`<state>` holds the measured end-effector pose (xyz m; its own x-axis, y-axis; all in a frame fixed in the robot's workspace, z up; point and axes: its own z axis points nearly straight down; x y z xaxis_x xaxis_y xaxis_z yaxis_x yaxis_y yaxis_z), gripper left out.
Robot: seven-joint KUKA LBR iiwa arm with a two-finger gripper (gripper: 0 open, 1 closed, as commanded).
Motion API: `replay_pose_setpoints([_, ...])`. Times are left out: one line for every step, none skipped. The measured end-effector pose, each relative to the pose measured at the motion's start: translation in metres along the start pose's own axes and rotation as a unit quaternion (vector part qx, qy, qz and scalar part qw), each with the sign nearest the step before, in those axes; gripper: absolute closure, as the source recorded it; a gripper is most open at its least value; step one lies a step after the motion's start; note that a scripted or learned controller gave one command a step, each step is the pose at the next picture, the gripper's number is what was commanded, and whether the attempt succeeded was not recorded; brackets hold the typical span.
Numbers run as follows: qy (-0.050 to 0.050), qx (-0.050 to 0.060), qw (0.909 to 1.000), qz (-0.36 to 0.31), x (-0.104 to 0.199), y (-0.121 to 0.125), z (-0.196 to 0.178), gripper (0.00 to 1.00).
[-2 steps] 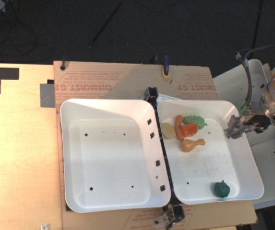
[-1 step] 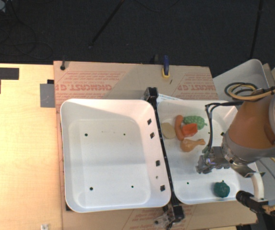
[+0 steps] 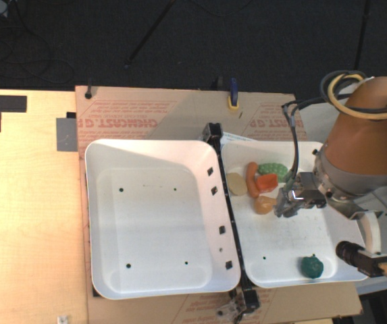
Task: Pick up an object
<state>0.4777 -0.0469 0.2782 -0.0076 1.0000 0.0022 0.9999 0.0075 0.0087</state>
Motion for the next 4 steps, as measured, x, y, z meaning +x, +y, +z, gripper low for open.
replay_pose_setpoints([-0.001, 0.011, 0.9999, 0.006, -0.053, -0.007, 0.103, 1.00])
replay_pose_setpoints([0.000, -0.001, 1.0000, 0.000, 0.002, 0.002, -0.021, 1.00])
replay_pose_setpoints([-0.001, 0.012, 0.9999, 0.007, -0.055, -0.007, 0.107, 1.00])
replay_pose_setpoints([0.000, 0.000, 1.0000, 0.001, -0.004, 0.015, -0.011, 1.00])
